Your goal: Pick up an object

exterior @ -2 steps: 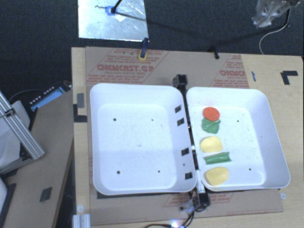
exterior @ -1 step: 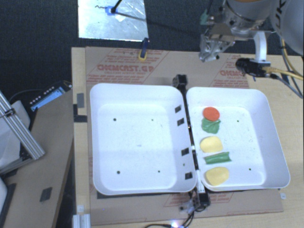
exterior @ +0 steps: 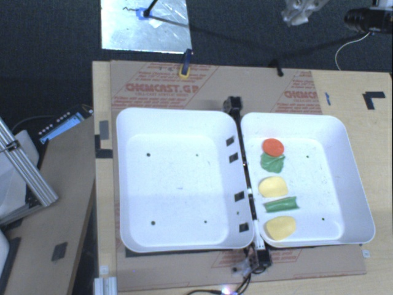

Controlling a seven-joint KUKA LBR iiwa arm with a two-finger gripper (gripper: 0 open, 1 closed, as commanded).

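At the near edge a tangle of thin wires sits where the two bins meet, on the pale wooden bench board with faint red lettering printed across it. On that board lie two shallow white plastic bins side by side, joined along a seam with small black clips. The left bin shows a bare floor with a few small dark dots. The right bin holds a column of items near its left wall: nearest, a yellow rounded lump; then a flat green strip; a pale yellow oval piece; a crumpled green leafy piece; and farthest, touching that, a round orange-red disc. To the left stands a slanted aluminium rail beside a lower tan surface. Beyond the board lies dark blue carpet, with a shiny metal sheet on it and black cables trailing across. At the far top right hangs the gripper, blurred and well apart from the bins; whether its fingers are parted or closed cannot be told, and nothing is seen in them.
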